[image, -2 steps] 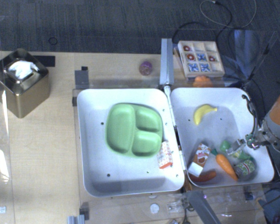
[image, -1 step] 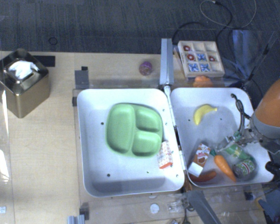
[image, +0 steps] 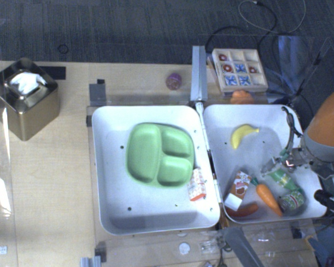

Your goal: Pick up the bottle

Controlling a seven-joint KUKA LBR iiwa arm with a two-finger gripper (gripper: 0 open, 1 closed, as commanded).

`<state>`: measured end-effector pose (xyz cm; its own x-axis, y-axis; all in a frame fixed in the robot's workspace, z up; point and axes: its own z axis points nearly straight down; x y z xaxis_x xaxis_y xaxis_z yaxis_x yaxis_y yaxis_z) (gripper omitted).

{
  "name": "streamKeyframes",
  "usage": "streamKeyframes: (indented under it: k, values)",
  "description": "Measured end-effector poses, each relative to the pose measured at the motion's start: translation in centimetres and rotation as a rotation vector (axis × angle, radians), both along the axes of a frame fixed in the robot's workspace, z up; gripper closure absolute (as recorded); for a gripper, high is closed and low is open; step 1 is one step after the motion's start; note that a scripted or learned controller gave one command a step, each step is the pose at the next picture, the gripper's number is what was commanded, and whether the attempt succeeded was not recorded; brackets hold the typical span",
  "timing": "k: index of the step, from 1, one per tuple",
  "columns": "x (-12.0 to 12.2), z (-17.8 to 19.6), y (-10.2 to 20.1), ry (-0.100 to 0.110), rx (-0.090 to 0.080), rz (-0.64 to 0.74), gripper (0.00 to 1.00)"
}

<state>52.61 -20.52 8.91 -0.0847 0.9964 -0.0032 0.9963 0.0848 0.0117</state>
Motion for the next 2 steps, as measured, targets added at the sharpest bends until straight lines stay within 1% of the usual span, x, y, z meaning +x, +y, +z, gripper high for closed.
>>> streamKeyframes:
  k: [1, 2]
  values:
    - [0.4, 1.4, 0.0, -0.010, -0.004, 0.003, 1.00]
    - [3.6, 11.7, 5.0, 0.003, 0.002, -0.155, 1.00]
